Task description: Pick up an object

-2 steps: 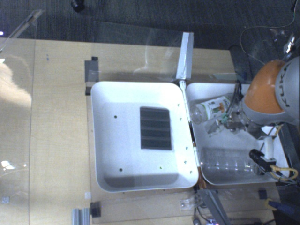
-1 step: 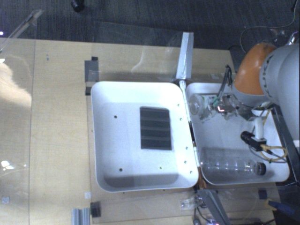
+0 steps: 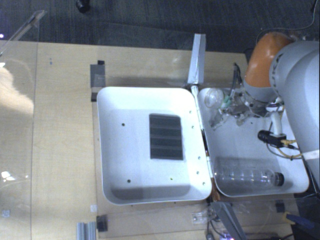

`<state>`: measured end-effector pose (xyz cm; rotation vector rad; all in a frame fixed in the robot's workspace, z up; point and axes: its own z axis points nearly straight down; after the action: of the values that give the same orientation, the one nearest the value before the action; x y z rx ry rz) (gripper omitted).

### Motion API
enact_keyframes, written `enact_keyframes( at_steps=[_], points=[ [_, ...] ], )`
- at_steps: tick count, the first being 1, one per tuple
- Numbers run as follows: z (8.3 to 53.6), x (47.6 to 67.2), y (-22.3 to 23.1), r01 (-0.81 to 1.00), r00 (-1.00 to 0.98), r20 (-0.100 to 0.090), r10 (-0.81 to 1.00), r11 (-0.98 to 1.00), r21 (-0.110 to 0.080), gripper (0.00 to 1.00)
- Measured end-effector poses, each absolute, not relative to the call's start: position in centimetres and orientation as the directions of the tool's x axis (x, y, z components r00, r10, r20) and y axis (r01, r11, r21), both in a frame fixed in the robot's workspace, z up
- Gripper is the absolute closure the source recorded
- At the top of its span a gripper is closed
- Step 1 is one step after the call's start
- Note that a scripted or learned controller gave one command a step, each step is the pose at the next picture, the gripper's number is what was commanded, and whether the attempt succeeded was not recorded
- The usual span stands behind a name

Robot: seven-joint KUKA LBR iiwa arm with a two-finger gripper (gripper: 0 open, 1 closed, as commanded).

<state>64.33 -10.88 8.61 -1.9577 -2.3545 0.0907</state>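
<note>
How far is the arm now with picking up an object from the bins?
Done: the grey arm has its gripper low in the right white bin, beside a small clear rounded object in the far corner. In hand: nothing visibly held. Left: grasping and lifting; the clear plastic bottle lies untouched along the near wall.

Pale wood bench [image 3: 55, 149] under me, dark ribbed carpet floor [image 3: 150, 9] beyond its far edge, a clear panel [image 3: 20, 29] standing along my bench's left side with bright glare on it, small black brackets [image 3: 98, 74] fixed on the wood.
</note>
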Motion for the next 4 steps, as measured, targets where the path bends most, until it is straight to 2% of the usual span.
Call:
enact_keyframes(
  at_steps=[1, 2, 3, 4],
  points=[
    [14.5, 65.8, -18.1, 0.999, -0.026, 0.009, 1.0, 0.027, -0.045, 0.0],
    [8.9, 57.5, -11.0, 0.996, -0.092, -0.001, 0.996, 0.092, 0.011, 0.0],
    [8.6, 63.2, -11.3, 0.969, -0.239, 0.026, 0.971, 0.24, -0.059, 0.0],
    [13.4, 65.2, -14.0, 0.989, -0.137, 0.018, 0.99, 0.138, -0.059, 0.0]
  ],
)
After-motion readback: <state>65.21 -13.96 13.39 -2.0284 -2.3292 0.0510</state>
